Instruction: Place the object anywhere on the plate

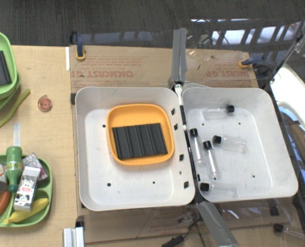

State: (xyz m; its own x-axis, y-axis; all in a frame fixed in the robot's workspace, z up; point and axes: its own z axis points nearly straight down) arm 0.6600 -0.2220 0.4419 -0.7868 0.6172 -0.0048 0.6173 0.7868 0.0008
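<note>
Clear vials with black caps [210,158] lie nearest, scattered flat across the floor of the right bin [266,181]; one of them is presumably the object to move, and none is lifted yet. Two lie near the bin's left wall, another [218,110] near its back edge. Across the divider, the orange plate [116,120] sits in the left bin [90,184] toward its back, carrying a dark ribbed insert [140,141]. Whether the gripper's fingers are apart or together, I cannot tell.
</note>
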